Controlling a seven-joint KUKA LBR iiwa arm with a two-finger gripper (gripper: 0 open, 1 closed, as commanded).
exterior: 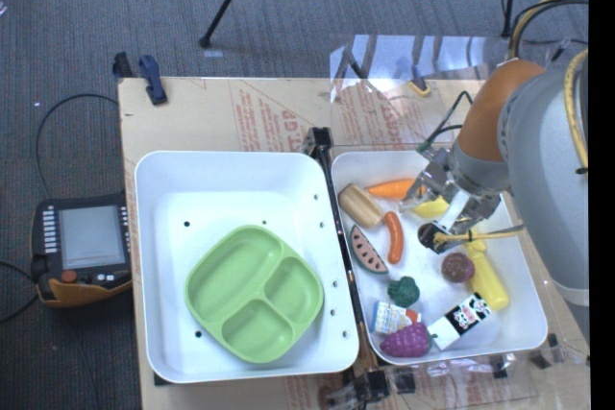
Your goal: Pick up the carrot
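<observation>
The carrot (392, 189) is a small orange cone lying near the far edge of the right bin (534, 317), with its tip pointing left. My gripper (434, 212) hangs low over the bin just right of the carrot, above a yellow piece (431, 206). The carrot lies beside the gripper, apart from it, and nothing of it is covered. The grey arm with its orange band (500, 115) comes in from the right and hides the bin's far right corner.
The right bin also holds a bread roll (359, 205), a sausage (393, 237), a watermelon slice (368, 250), broccoli (404, 290), purple grapes (405, 339), a milk carton (463, 317) and a yellow bottle (486, 276). A green divided plate (255, 293) lies in the left bin (163, 206).
</observation>
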